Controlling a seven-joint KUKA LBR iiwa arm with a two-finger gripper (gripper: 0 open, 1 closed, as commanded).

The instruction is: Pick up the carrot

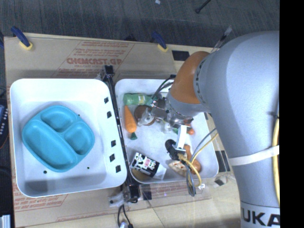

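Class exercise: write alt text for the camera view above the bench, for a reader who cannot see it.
A grey robot arm with an orange band reaches from the right into the right-hand white bin, where an orange carrot lies by the left wall among a green bottle and other small items. The left bin holds a blue divided tray.

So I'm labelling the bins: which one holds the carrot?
The right bin; the carrot lies by its left wall. The left bin holds a blue tray.

"CHEMCAST GP" on cardboard [90, 56], "UKA" on arm [256, 216]
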